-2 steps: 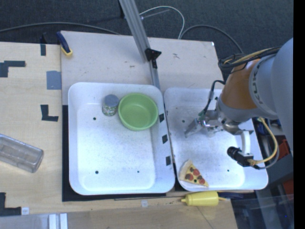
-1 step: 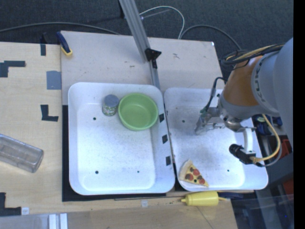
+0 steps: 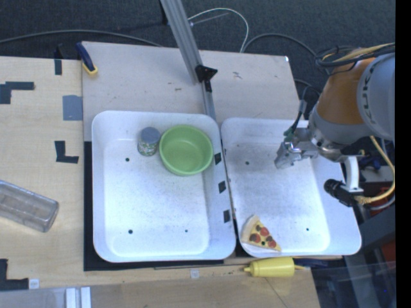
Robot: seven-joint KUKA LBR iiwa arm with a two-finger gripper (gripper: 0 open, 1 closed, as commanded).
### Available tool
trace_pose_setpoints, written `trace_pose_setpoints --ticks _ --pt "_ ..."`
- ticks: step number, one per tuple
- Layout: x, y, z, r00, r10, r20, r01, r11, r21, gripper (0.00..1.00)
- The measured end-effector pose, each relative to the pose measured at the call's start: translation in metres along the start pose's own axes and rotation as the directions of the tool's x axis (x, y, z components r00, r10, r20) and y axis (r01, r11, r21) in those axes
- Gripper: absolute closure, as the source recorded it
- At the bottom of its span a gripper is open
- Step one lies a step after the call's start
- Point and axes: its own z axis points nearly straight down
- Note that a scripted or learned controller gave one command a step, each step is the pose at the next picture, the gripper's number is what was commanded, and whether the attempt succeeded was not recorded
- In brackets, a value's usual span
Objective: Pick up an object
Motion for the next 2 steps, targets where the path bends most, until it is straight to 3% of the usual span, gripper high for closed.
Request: trace_pose_setpoints --ticks 2 --pt "-0.010 -0.001 -0.105 1.000 -0.001 0.000 0.001 1.000 -0.001 1.00"
